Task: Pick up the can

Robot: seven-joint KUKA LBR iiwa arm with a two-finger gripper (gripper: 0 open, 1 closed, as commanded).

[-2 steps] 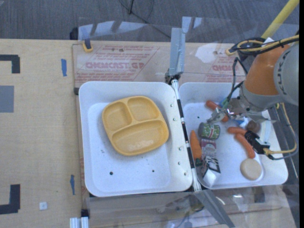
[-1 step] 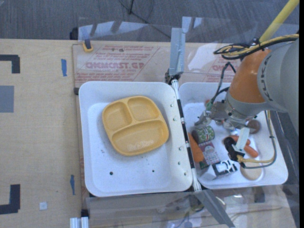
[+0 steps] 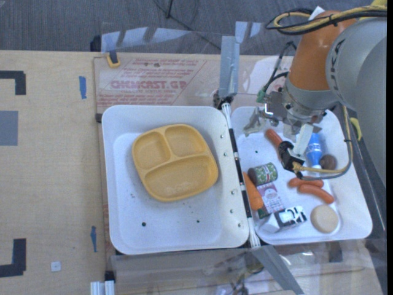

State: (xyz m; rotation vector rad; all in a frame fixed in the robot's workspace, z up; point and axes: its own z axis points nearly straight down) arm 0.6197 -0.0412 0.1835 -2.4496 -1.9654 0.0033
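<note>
Two white bins, one can [image 3: 265,173]: the can lies on its side in the right bin [image 3: 355,209], close to the middle of that bin's left edge.
Around the can are one carrot [image 3: 252,193] along the left edge, just beside it, and one red-and-white packet [image 3: 271,197] just beside it toward the near edge (bottom of the view). Three sausages [image 3: 274,137] are present: one between the can and the far edge, two side by side toward the right edge. One blue bottle [image 3: 314,150] and one brown round item [image 3: 329,161] lie near the right edge. One black-and-white box [image 3: 290,217] and one pale round item [image 3: 324,219] lie at the near edge. The gripper [image 3: 288,123] hangs over the bin's far half, apart from the can; whether it is open or closed cannot be determined. The left bin [image 3: 116,165] carries one yellow divided plate [image 3: 175,162].
</note>
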